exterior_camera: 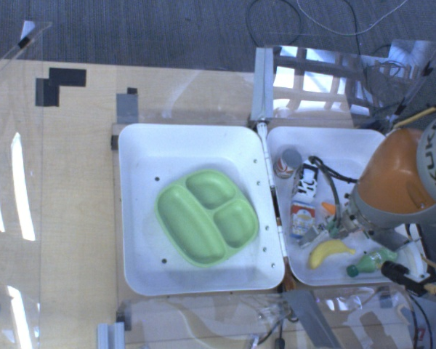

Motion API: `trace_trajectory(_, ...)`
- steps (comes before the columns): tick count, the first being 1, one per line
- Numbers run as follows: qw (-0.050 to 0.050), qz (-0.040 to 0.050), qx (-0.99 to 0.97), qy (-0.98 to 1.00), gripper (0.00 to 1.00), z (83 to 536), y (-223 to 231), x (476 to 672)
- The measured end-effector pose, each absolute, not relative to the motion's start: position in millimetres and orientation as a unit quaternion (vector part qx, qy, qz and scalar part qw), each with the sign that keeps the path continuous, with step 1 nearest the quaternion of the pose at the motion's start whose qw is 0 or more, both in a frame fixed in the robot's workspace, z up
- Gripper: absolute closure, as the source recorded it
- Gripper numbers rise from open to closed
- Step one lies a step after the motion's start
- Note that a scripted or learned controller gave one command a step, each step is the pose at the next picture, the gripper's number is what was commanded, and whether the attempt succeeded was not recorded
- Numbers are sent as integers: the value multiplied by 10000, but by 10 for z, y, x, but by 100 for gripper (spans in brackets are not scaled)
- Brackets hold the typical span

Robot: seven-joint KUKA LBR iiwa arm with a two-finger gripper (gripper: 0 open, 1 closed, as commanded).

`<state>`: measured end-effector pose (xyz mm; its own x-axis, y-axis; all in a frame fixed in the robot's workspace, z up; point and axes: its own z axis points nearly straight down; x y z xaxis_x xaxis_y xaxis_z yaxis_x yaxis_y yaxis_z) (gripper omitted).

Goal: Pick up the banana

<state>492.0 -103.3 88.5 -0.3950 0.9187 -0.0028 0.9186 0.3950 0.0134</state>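
Banana (330, 252) lies in the right bin (363, 140), near its front wall, curved and pointing roughly left to right. Just above it hangs the gripper (333, 229) of the grey arm (403, 180), close to the fruit; whether it is released or clenched cannot be told. A green bottle (369, 263) lies just right of the banana. Behind them sit a small round can (285, 164), a black-and-white carton (306, 182) and a small packet (302, 220). On the tabletop (65, 217) the left bin (138, 267) holds a green divided plate (206, 215).
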Motion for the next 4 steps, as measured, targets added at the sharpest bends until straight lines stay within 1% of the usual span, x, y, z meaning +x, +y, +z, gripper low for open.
trace_trajectory(1,70,36,5405,8413,0,886,-1013,4923)
trace_trajectory(4,76,43,5085,8610,0,887,-1027,4926)
